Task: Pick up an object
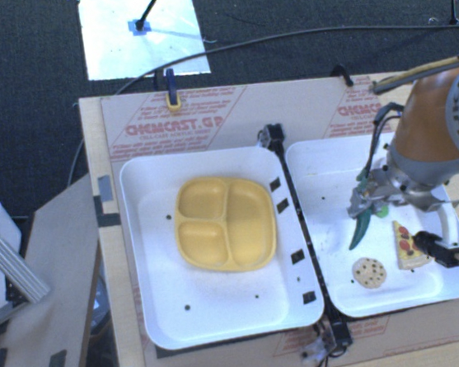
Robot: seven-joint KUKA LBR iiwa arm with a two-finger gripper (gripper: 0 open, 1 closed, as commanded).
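Green and slender, a curved toy pod or pepper of plastic (360, 230) is seen in the right-hand shallow white bin (320, 176), hanging or lying directly beneath the two-finger gripper (368, 200), its long axis running from upper right, at the fingertips, down to lower left. Its upper end is met by the gripper, but whether it is clasped between the fingers or merely touched cannot be told, and how far the fingers are parted cannot be told either. Just below and to the right, a round tan toy cookie with dark chips (368, 273) and a toy pizza slice with red dots (407, 246) are set near each other. A yellow divided plastic plate (224, 222) is held by the left bin (151, 254), well apart from the gripper
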